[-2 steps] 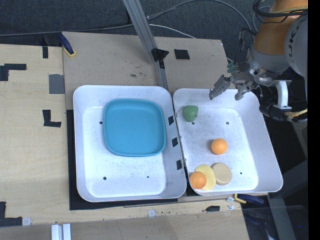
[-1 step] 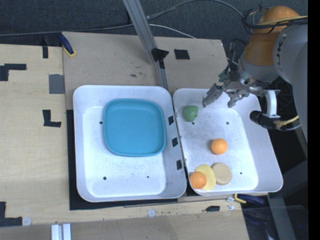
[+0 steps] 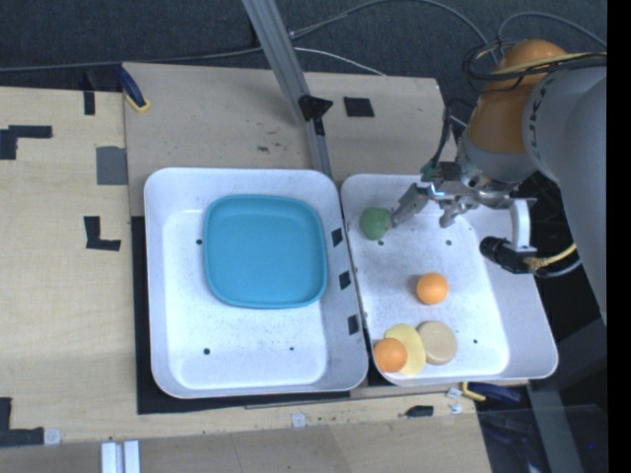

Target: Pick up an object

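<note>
- Reaching into the right bin, the gripper has its fingers spread, one tip just beside the green ball, nothing between them
- Orange ball lies mid-bin
- Another orange ball touches a yellow disc and a beige disc
- Left bin bears a blue plate

I see four candidate objects, all lying in the right-hand white bin. A small dull-green ball sits at about ten o'clock in that bin, close to its left wall. A small orange ball rests near the centre. At roughly seven o'clock, a larger orange ball touches a pale yellow rounded piece, with a flat tan disc overlapping it at three o'clock.
</note>
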You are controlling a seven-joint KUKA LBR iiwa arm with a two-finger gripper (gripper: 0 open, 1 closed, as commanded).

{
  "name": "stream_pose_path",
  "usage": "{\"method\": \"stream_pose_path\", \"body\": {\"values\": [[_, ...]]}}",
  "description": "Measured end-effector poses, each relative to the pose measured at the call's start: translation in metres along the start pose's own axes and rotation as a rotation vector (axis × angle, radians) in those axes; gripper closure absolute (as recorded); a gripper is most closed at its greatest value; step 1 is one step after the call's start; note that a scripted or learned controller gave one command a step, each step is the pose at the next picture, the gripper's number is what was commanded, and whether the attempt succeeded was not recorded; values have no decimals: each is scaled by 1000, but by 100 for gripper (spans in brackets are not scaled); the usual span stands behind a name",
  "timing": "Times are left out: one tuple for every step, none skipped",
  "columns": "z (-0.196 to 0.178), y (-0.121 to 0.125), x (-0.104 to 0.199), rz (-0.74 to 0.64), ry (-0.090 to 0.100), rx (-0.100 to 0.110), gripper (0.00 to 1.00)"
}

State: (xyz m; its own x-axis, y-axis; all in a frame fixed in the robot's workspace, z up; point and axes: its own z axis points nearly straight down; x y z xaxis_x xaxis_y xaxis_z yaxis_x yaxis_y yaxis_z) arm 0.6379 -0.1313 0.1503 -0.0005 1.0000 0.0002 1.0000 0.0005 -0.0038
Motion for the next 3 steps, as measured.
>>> {"method": "stream_pose_path", "body": {"values": [[44,-5,-3,0,0,1,0],[32,-4,-3,-1,-1,-3,100],[-11,0,-2,0,-1,-7,100]]}}
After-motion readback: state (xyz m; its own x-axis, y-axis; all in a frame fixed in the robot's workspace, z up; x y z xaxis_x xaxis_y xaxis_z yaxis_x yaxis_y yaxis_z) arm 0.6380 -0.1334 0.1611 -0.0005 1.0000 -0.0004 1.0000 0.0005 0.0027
